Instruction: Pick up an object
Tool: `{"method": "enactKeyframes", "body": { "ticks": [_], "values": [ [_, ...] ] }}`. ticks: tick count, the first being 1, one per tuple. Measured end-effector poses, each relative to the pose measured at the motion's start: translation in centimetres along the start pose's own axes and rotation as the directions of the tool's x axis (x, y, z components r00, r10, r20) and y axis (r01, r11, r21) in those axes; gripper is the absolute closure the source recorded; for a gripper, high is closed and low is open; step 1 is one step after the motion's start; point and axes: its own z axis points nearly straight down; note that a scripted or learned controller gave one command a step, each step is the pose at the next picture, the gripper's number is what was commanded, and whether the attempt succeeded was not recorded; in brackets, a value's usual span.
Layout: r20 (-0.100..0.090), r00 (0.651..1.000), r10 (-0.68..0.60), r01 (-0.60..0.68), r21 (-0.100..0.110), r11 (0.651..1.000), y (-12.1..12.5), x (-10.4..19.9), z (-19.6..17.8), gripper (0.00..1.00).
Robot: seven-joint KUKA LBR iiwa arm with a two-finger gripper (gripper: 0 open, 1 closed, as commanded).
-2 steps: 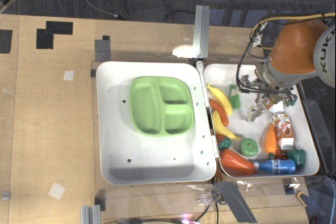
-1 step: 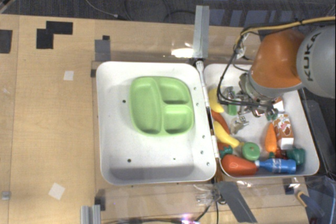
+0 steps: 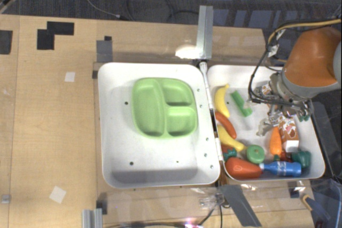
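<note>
The right bin (image 3: 318,141) holds a heap of toy food. A yellow banana (image 3: 220,101) and a red chili (image 3: 226,124) lie along its left side, with a second banana (image 3: 231,140) below them. A small green stick (image 3: 241,103) lies near the middle. An orange carrot (image 3: 275,142), a green round piece (image 3: 255,154), a blue bottle (image 3: 281,169) and a red piece (image 3: 241,168) crowd the front. My gripper (image 3: 279,118) hangs low over the right half of this bin, just above the carrot and a white-and-orange packet (image 3: 289,132). Nothing is visibly held.
The left bin (image 3: 115,168) bears a green divided plate (image 3: 163,107). A metal post (image 3: 205,32) stands behind the wall between the bins. The arm's orange band (image 3: 312,56) and its cables (image 3: 267,56) overhang the right bin's back right corner.
</note>
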Motion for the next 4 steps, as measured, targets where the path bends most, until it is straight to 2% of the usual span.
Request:
{"method": "enactKeyframes", "body": {
  "ticks": [1, 2, 3, 4],
  "values": [
    [-0.003, 0.983, 0.185, -0.185, -0.005, 0.983, 7.0, 3.2, 2.4, 0.0],
    [-0.003, 0.972, 0.237, -0.237, -0.004, 0.971, 4.9, 2.6, -0.4, 0.0],
    [0.002, 0.988, 0.152, -0.152, -0.003, 0.988, 4.2, 0.8, 2.6, 0.0],
    [0.006, 0.995, 0.096, -0.096, -0.001, 0.995, 5.1, 1.5, 2.5, 0.0]
  ]
}}
